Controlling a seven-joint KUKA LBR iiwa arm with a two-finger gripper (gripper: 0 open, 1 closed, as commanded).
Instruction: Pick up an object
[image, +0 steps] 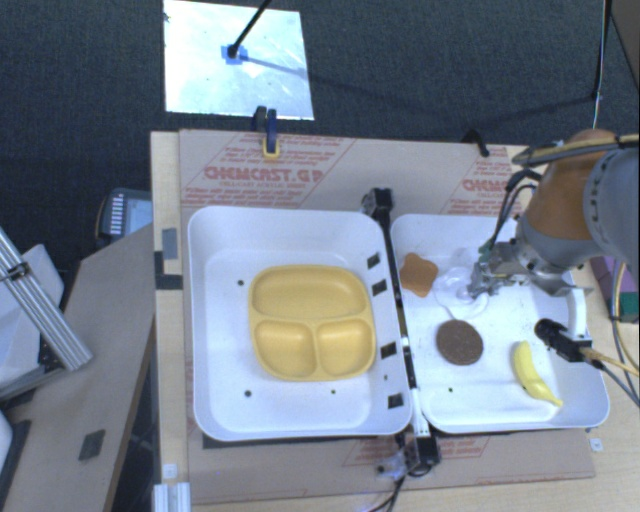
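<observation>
1. We see the table (165, 330), topped by a brown cardboard sheet (300, 170), carrying everything; the sheet bears red print that seems to read "CHEMCAST GP", repeated near its right corner.
2. Two shallow white plastic bins sit side by side on it, probably so items can pass between them. The left bin (215, 300) holds a yellow three-compartment plastic tray (305, 320) at its centre.
3. The grey arm with the orange band (570, 200) reaches in from the right over the right bin (590, 400), which suits a pick there.
4. Its gripper (480, 280) hangs low near the bin's upper middle, above a clear, hard-to-read patch; we cannot tell whether it is apart or together, and nothing shows in its grasp.
5. The candidates lie apart on the right bin's floor: a yellow toy banana (533, 374) near the front right, a round dark-brown cookie-like disc (460, 343) in the middle, and an orange-brown toast-like piece (418, 273) by the left wall.
</observation>
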